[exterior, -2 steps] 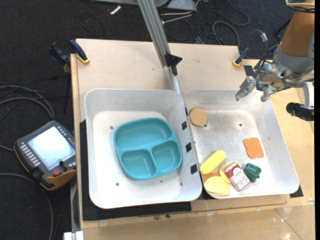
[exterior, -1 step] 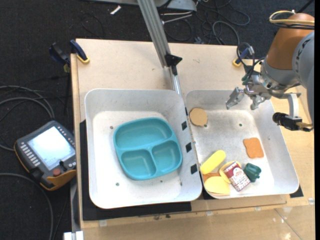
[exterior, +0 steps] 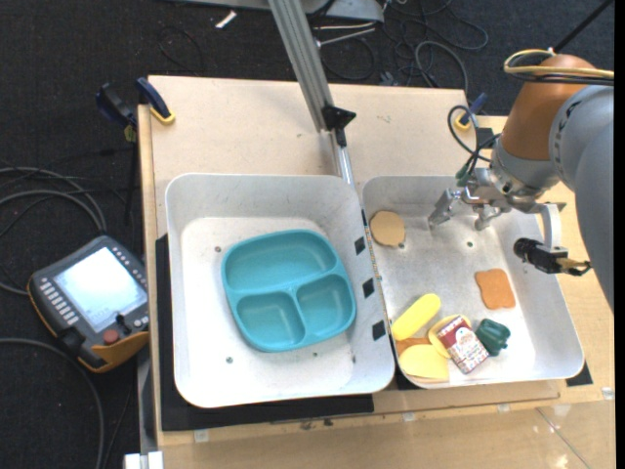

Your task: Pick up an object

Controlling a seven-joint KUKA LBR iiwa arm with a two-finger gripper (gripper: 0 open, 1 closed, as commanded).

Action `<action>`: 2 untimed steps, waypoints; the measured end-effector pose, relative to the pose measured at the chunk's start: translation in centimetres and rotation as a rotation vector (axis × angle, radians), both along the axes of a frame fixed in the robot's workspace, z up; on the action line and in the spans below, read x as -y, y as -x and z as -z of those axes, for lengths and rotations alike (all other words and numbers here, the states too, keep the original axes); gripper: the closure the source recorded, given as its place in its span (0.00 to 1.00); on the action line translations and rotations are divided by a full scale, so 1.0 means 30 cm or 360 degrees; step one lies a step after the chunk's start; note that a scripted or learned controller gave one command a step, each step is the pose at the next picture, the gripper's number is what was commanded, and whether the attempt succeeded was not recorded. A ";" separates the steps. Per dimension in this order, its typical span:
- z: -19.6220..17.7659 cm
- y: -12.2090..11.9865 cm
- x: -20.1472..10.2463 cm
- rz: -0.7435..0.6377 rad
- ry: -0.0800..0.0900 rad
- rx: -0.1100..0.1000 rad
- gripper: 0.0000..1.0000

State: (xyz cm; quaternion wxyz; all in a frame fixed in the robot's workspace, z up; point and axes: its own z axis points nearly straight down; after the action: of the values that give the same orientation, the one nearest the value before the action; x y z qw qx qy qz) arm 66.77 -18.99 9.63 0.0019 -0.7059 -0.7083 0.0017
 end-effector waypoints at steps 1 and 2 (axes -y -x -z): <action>-0.051 -0.008 0.001 -0.0001 0.0004 0.0013 1.00; -0.211 -0.019 0.027 0.0005 0.0005 0.0020 1.00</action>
State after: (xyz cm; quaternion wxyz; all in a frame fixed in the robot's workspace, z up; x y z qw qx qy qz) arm 67.33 -19.81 15.96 -0.0036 -0.7069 -0.7073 -0.0017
